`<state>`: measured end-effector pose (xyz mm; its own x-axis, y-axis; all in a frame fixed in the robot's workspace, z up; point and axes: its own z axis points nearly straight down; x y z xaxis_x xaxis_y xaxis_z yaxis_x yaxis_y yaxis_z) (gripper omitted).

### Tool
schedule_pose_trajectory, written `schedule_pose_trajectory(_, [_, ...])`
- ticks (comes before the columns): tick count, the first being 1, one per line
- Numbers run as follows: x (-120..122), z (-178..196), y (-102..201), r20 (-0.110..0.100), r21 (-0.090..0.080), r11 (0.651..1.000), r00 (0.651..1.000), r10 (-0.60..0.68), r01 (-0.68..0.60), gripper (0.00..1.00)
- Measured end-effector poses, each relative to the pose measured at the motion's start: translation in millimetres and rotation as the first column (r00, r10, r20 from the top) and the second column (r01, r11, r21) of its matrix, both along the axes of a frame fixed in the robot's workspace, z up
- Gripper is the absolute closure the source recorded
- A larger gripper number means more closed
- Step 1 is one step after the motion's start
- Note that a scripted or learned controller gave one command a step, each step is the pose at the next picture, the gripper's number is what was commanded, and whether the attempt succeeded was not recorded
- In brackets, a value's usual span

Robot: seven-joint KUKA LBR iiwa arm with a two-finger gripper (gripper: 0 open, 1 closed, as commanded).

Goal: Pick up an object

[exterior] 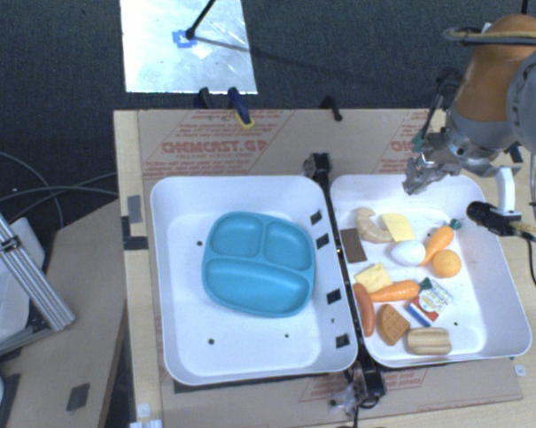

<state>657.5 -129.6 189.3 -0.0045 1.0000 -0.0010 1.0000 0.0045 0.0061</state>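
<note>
The right bin (493,296) holds several toy foods: a white egg (408,252), an orange ball (446,263), two carrots (395,292) (439,242), a yellow cheese block (397,227), a tan piece (370,225), a sausage (365,309), a waffle (392,324), a bread roll (428,341) and a small packet (429,300). My gripper (419,180) hangs over the bin's back edge, above and behind the cheese, touching no food.
The left bin (177,257) carries a blue divided plate (259,262). A black divider (336,250) runs between the bins. A black-tipped fitting (490,218) sticks out over the right bin's right side. The grey arm (497,83) comes in from the upper right.
</note>
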Motion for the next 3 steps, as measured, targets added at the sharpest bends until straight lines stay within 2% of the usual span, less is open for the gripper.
schedule_pose_trajectory(1, [1.1, 37.0, 0.0, -0.002, 0.001, 1.000, 1.000, 0.001, -0.001, 1.00])
schedule_pose_trajectory(2, [-33.8, 41.4, 42.6, -0.007, 0.002, 1.000, 1.000, 0.003, -0.003, 1.00])
schedule_pose_trajectory(3, [-59.6, 27.5, 90.8, -0.007, 0.002, 1.000, 1.000, 0.003, -0.003, 1.00])
